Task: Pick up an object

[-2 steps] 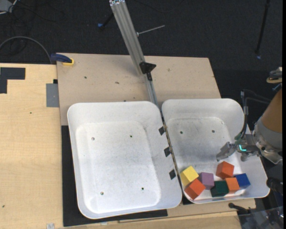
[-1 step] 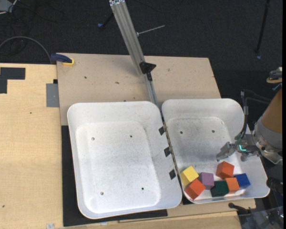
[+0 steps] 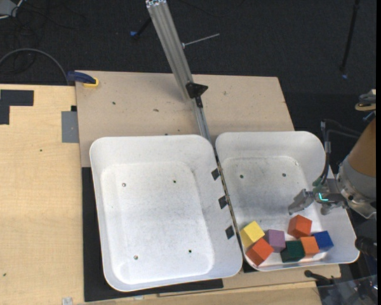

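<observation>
Left bin [image 3: 114,164]: bare, frame centre.
Right bin [image 3: 267,142]: blocks heaped at its lower right corner.
Gripper [image 3: 311,199]: at right edge, fingers apart, nothing between them, just above the red block [image 3: 300,225].
Risk: blocks touch; a descending finger may strike a neighbour and close on air.

Matt white plastic bins [image 3: 155,146] scuffed grey across their floors, pale bare wood on the bench [image 3: 140,103], ridged silvery metal along the slanted rail [image 3: 171,43], smooth painted colour blocks [image 3: 286,239].
</observation>
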Robot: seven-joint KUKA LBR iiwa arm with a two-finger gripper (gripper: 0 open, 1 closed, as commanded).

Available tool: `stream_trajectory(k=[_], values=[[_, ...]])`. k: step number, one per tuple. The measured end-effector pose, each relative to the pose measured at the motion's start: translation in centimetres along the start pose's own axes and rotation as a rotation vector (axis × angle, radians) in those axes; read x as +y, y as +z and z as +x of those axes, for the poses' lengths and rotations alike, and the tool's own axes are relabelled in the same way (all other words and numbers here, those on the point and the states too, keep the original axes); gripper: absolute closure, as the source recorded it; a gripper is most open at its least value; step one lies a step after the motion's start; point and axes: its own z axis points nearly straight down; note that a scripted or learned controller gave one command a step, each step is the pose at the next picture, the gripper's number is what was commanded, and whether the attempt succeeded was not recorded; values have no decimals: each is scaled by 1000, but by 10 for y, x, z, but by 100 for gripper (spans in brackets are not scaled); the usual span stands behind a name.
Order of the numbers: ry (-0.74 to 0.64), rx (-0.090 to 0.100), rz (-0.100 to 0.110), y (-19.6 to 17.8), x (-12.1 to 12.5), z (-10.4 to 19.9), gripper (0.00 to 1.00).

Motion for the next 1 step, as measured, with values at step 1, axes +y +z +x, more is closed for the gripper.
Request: stream_trajectory(k=[1], values=[[-8, -5, -9, 54, -7, 28, 0]])
